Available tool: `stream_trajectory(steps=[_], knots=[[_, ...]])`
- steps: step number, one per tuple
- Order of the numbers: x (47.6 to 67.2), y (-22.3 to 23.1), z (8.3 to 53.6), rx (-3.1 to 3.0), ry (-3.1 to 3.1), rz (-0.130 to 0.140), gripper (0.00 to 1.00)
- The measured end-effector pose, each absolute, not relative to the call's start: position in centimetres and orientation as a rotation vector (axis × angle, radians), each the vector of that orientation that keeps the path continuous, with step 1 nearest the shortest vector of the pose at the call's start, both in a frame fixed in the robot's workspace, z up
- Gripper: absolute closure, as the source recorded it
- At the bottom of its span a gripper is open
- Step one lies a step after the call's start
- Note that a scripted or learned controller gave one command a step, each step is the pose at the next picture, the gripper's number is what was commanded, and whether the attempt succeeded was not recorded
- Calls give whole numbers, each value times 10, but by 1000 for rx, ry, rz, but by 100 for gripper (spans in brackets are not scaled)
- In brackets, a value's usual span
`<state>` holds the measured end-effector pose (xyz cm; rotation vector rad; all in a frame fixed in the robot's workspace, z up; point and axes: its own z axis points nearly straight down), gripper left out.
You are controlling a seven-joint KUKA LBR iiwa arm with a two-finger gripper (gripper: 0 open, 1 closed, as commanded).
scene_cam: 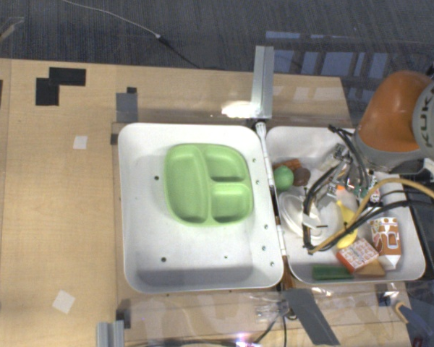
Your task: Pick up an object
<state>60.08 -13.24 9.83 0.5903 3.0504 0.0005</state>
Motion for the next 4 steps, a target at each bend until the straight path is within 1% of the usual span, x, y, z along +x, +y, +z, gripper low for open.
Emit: stream_trajectory(steps=[1,2,3,4], knots=[[655,-194,90,553,3105,3,0],[600,-177,90,662,3054,2,0],[568,-172,101,879,3002,4,0],[549,-180,106,597,3072,1,0]])
